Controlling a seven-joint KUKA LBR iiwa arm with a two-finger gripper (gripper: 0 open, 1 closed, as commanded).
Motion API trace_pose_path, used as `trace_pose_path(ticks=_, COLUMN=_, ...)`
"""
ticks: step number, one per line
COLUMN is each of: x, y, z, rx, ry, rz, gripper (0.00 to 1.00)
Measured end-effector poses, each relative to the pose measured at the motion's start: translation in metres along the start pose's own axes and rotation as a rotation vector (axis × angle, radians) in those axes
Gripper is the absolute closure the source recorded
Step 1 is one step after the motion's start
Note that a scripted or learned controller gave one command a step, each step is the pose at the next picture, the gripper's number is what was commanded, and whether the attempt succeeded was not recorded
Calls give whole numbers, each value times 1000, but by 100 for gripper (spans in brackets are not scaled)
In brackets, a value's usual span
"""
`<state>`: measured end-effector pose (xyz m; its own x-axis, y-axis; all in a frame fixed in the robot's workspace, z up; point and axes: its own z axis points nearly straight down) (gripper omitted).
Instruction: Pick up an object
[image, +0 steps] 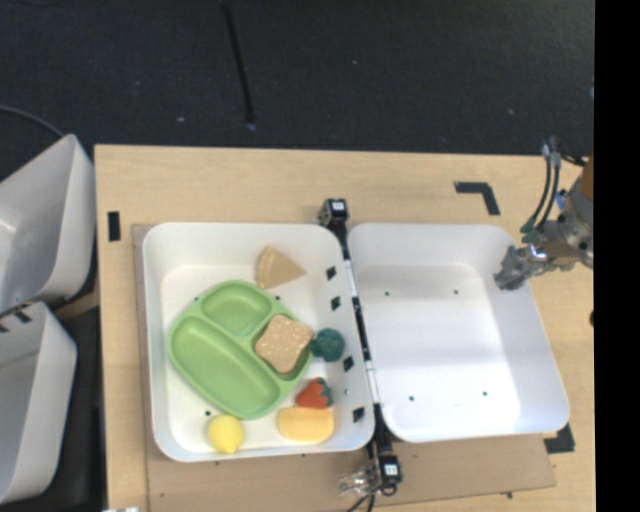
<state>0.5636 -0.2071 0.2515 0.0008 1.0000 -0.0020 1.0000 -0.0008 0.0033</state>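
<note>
Six smooth plastic foods surround the glossy green divided plate (225, 355) in the left white bin (155, 300); my gripper (512, 268), fingers indiscernible, hangs far right of it.

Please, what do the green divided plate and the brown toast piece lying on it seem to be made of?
The green divided plate looks like moulded plastic: one even colour, a smooth slightly shiny surface, rounded compartment edges. The toast piece seems to be a toy, perhaps foam or matte plastic: speckled tan face, darker crust, no gloss. The view is too coarse to say which.
</note>
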Motion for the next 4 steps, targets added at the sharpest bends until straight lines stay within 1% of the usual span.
trace_pose_path(ticks=1, x=51, y=15, z=11, rx=2, ry=1, rz=-6, gripper=100)
trace_pose_path(ticks=2, x=95, y=30, z=3, rx=1, ry=2, rz=-7, gripper=100)
trace_pose_path(ticks=3, x=151, y=50, z=-4, rx=0, ry=3, rz=-9, gripper=100)
trace_pose_path(ticks=4, x=203, y=74, z=9, rx=2, ry=2, rz=-8, gripper=100)
